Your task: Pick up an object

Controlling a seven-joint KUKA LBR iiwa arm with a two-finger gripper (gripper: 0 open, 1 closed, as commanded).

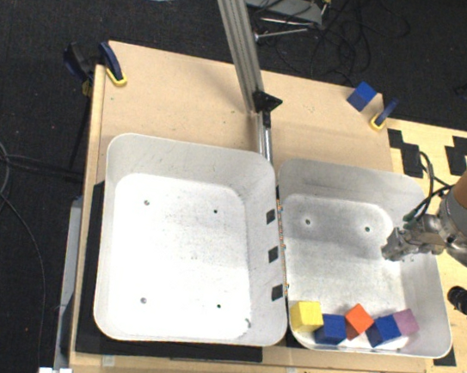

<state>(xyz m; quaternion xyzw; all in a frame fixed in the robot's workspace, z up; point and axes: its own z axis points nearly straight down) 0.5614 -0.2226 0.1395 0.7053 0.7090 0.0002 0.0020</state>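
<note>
Wooden tabletop (194, 102) carries two white bins; your left bin (178, 234) sits at 9 o'clock. Blocks (356, 323) line the right bin's (338, 240) 6 o'clock wall: yellow, blue, orange, blue, purple. Your claw (398, 247) hovers at 3 o'clock; its grip you cannot tell.

Tan wooden bench (184, 109) under two shallow white bins set side by side, edges touching: left bin (177, 247) and right bin (353, 260). At the far corners, blue-and-yellow clamps, one left (110, 63), one right (381, 112); beside the right one, a small blue block (362, 94)
</note>
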